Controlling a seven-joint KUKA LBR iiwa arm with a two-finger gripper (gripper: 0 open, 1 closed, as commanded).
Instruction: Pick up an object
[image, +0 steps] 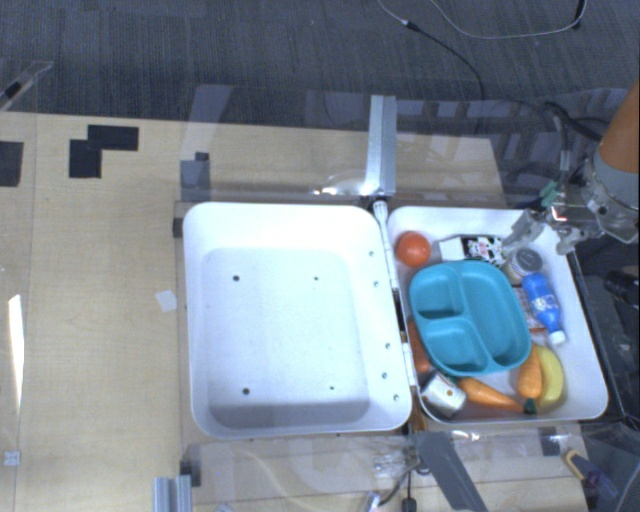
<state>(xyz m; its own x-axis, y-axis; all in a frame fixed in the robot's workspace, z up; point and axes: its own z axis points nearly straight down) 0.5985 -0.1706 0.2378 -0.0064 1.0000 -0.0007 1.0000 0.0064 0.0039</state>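
Note:
The right bin (590, 395) holds a teal divided plate (470, 318), an orange ball (412, 248), a black-and-white packet (470, 246), a blue bottle (541, 301), a banana (549, 374), a carrot (487, 393), a silver can (443, 396) and a small grey round item (523, 262). My gripper (545, 238) hovers over the bin's back right corner, just above the grey round item and the bottle. Its fingers are spread open and nothing is between them.
The left bin (215, 240) lies beside the right one, with a metal divider post (382, 150) behind their shared edge. Cables trail behind the arm at the upper right. Bare wooden bench spreads to the left.

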